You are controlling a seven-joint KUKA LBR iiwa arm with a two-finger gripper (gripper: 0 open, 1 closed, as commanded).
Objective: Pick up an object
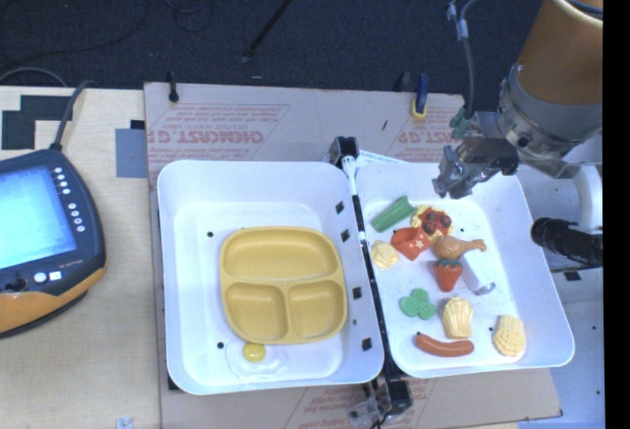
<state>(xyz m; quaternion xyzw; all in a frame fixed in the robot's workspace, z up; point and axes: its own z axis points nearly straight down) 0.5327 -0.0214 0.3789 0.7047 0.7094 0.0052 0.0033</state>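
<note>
Several toy foods lie in the right white bin (pixel 532 250): a green pod (pixel 393 214), a red piece (pixel 409 242), a drumstick (pixel 457 246), a strawberry (pixel 448 275), a green broccoli-like piece (pixel 417 304), a sausage (pixel 444 346) and two corn pieces (pixel 456 318) (pixel 508 336). My gripper (pixel 454 183) hangs over the bin's far edge, above and right of the green pod, apart from all the toys. Nothing shows between its dark fingers.
The left white bin (pixel 187 220) holds a yellow divided plate (pixel 283 281) and a small yellow piece (pixel 254 352). A tablet pendant (pixel 44 230) lies at the far left. A black mount (pixel 566 240) juts in at the right of the bin.
</note>
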